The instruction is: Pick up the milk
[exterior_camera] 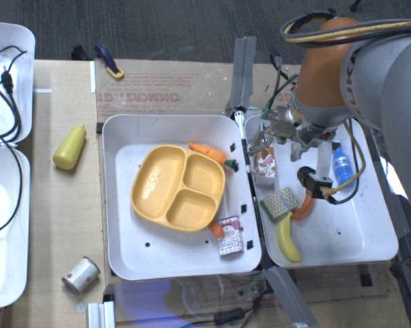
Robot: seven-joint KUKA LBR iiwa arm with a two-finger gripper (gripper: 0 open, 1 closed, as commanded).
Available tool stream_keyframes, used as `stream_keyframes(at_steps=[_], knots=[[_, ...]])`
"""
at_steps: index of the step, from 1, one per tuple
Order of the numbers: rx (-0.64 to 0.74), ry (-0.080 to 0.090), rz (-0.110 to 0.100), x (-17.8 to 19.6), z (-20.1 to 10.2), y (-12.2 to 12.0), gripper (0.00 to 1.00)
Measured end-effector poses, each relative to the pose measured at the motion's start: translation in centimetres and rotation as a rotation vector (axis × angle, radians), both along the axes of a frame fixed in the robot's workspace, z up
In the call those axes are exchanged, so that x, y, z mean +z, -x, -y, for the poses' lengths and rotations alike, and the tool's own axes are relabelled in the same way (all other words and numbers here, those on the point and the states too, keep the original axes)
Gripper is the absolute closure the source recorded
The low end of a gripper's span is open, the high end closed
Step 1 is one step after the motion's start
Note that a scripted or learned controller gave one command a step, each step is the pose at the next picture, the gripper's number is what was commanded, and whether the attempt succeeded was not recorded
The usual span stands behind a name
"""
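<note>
The fingers' state cannot be told. The gripper (265, 144) sits just above the milk (263, 164) — right bin (369, 241), left edge.

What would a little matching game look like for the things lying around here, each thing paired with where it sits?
Things:
1. yellow divided plate
2. banana
3. mustard bottle
4. small tin can

Places:
A. on the bench, near the left bin's front left corner
B. in the right bin, near its front
C. in the middle of the left bin
D. on the bench, left of the left bin, farther back

Pairs: 1-C, 2-B, 3-D, 4-A
</note>
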State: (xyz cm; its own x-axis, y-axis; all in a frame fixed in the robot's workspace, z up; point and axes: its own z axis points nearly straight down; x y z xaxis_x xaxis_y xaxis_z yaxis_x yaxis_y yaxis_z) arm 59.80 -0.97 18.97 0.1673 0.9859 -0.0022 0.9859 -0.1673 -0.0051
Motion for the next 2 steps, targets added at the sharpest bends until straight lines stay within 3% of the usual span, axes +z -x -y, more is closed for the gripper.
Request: stream_keyframes(at_steps=[1,2], knots=[[-0.004,0.001,-0.003,0.7,0.3,0.0,1.00],[0.008,0.000,-0.001,3.9,-5.7,6.5,1.00]])
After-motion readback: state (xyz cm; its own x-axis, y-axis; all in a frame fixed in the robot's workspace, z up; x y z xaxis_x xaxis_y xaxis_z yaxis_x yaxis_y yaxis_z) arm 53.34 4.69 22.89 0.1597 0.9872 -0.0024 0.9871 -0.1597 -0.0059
